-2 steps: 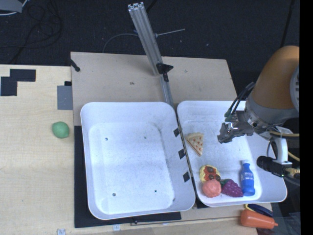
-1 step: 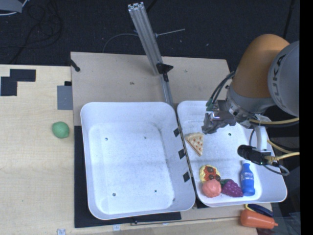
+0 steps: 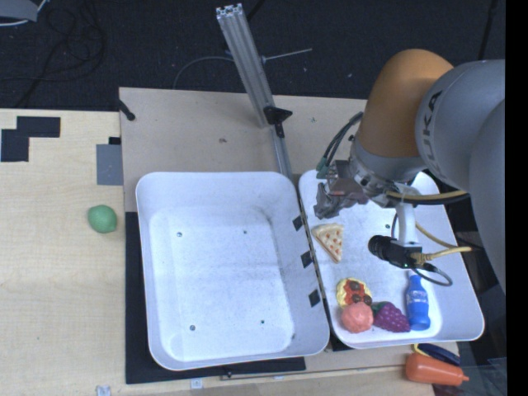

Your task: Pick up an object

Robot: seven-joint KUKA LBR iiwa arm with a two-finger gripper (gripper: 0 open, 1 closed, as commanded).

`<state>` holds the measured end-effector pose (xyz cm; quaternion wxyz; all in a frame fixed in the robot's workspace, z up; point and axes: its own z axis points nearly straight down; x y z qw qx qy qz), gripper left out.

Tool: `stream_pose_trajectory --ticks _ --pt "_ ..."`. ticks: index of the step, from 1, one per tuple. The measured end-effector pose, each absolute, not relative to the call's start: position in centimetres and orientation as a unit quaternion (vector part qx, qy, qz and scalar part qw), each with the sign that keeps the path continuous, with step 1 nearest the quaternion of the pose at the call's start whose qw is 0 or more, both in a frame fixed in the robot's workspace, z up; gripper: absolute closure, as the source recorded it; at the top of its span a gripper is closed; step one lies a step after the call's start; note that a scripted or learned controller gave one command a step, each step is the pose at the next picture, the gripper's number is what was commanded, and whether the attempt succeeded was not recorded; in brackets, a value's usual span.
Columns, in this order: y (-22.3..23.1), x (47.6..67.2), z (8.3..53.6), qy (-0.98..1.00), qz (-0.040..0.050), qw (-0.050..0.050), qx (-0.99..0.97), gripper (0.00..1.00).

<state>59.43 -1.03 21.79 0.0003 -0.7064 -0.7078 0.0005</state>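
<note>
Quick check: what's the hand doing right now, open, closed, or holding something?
Hand: cannot be told; it hangs over the right bin, just above the pizza slice.

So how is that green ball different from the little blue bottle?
The green ball is round and plain green; the blue bottle is long and narrow with a white cap. The ball lies out on the bench, left of both bins; the bottle lies inside the right bin, beside purple grapes. The ball sits alone, while the bottle has other toys around it. Both are small and neither is in the gripper.
</note>
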Motion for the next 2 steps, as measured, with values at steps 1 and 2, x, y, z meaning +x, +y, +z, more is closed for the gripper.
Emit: stream_pose_trajectory --ticks 1,2 --pt "2.8 61.3 21.8 -0.708 0.0001 0.0 -0.706 1.0" --pt "7.5 63.1 21.5 -0.708 0.0002 0.0 -0.706 1.0"
